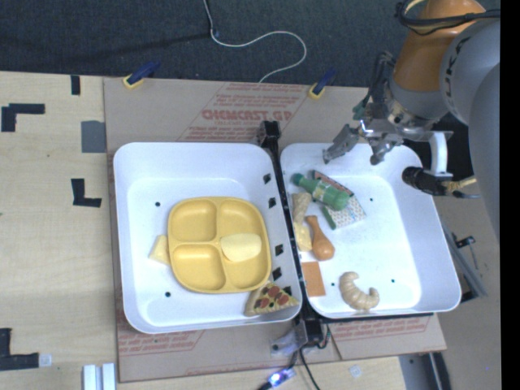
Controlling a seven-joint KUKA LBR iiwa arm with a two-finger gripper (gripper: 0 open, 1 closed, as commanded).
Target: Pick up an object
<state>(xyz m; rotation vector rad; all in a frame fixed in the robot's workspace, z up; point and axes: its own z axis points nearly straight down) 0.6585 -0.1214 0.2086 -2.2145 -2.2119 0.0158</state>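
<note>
Camera view: pincer [359, 148] spread wide, holding nothing, above right bin [422, 242] far edge; green bottle [322, 190] nearby.

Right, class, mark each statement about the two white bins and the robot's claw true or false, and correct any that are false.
1. The yellow divided plate lies in the left bin. True.
2. The claw is gripping the green bottle. False: its fingers are spread open above the right bin's far edge with nothing between them, and the bottle lies in that bin.
3. A pizza slice lies in the left bin's near right corner. True.
4. The croissant rests on the yellow plate. False: it lies near the front of the right bin.
5. The drumstick lies in the right bin, close to its left wall. True.
</note>
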